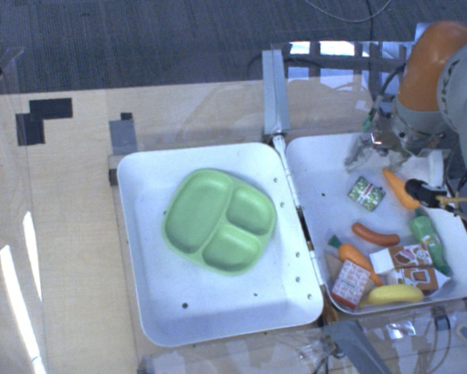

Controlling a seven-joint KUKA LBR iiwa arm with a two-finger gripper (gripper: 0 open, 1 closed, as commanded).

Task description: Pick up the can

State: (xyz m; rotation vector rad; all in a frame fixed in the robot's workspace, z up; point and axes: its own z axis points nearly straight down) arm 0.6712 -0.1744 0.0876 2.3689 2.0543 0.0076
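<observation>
The can (366, 193) is small and green with a white pattern. It lies in the upper middle of the right bin (322, 157). My gripper (374, 152) hangs over the far part of that bin, just above and a little right of the can. Its fingers stand open with nothing between them. The grey arm with its orange band (436, 50) comes in from the upper right.
A green divided plate (220, 219) sits in the left bin (159, 308). Around the can lie an orange carrot (400, 189), a red sausage (376, 233), a green bottle (429, 242), a second carrot (355, 257), a banana (395, 293) and two small boxes (353, 282).
</observation>
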